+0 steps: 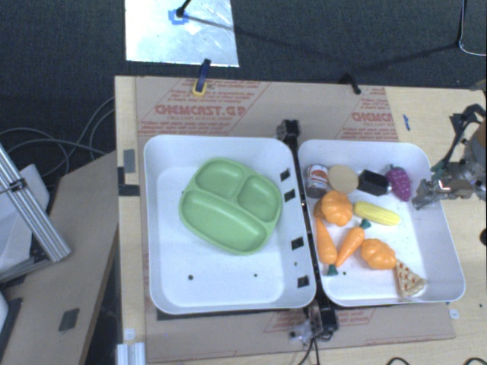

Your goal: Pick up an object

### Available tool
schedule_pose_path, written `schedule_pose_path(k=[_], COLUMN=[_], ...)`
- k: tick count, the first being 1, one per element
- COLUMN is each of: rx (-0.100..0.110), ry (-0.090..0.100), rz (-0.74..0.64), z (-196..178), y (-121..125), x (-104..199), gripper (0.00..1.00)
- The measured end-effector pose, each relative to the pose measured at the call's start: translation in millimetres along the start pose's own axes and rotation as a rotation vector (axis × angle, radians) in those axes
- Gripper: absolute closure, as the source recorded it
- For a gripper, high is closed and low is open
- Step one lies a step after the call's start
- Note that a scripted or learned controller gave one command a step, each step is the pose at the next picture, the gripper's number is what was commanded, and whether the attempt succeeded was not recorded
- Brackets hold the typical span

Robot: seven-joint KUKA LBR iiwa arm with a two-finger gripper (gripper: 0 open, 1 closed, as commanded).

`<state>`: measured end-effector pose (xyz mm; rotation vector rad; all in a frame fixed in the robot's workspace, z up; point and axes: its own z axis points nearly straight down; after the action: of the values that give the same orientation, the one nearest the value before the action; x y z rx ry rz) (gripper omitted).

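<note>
The surface (251,101) carries two white bins. The left bin (175,280) holds a green divided plate (230,204). The right bin (437,242) holds toy food: pumpkins, carrots (338,243), a corn cob (376,214), and purple grapes (399,180). The jaws (428,195) hang over this bin's right rim, just right of the grapes, gripping nothing; whether they stand apart, I cannot tell.

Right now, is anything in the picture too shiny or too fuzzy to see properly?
In the camera view, the silver sheet past the bench throws bright glare; the white bins look washed out and nearly shadowless; the gripper at the right edge is soft and blurry, so its fingers are hard to read; the green plate and toy food, like the corn, stay fairly clear.
</note>
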<state>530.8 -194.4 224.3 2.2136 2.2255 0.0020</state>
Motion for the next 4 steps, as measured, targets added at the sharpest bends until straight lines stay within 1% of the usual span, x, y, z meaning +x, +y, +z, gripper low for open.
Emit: schedule_pose_path(k=[2, 3, 4], rx=[-0.001, -0.001, -0.004], ry=[0.001, 0.002, 0.002], rz=[-0.002, -0.004, -0.004], z=[16, 7, -9], y=[61, 86, 128], x=[81, 133, 176], gripper=[1.0, 1.0, 1.0])
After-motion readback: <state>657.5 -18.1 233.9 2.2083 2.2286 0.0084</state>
